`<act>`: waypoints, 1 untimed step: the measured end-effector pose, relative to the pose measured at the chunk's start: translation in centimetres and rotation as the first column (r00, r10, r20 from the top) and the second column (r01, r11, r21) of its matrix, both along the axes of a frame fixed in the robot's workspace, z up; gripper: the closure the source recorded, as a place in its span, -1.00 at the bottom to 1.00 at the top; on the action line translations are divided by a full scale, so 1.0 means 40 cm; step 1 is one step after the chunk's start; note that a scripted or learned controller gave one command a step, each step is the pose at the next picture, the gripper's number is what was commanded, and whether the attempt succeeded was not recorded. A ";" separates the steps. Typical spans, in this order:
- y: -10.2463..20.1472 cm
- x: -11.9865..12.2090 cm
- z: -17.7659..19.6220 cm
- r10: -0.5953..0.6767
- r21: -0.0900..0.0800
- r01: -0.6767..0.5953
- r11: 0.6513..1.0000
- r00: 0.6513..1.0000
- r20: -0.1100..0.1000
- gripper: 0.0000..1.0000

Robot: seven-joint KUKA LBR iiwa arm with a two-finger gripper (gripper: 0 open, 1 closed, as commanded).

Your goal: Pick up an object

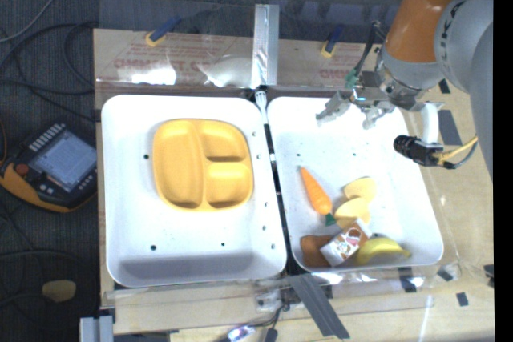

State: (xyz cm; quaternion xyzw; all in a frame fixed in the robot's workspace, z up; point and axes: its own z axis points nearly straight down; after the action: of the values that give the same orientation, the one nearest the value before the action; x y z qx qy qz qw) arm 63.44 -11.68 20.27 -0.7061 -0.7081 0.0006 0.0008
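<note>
Two shallow white bins sit side by side on the bench, meeting along a narrow seam at the middle. The left bin (128, 252) carries a yellow divided tray (202, 162), which lies flat a little above the bin's centre and nearer its right wall than its left; its three compartments face up. The right bin (296, 124) holds a small cluster of items gathered toward its near right corner. An orange carrot (315, 190) lies slanted near the bin's middle, its thick end pointing toward the far left corner and its tip toward the cluster. Just beside the carrot's lower end are two pale yellow wedge-shaped pieces (356, 199), one above the other and touching. Below them a small carton with a red and white print (343, 245) leans against a brown item (311, 245) on its left, and a yellow banana (381, 251) lies along the near wall on its right, touching the carton. The grey arm with its orange band (417, 22) reaches in from the right over the far right corner of the right bin. The gripper (353, 110) hangs above the bare floor near the bin's far wall, well apart from the cluster; its two fingers (329, 112) are spread apart with nothing between them.
</note>
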 end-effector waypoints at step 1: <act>0.024 -0.141 -0.275 0.117 0.000 -0.117 0.993 0.993 0.002 -1.00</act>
State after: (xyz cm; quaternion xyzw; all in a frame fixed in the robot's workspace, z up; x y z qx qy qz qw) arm 57.82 -10.74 9.29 -0.6633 -0.7484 -0.0004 0.0002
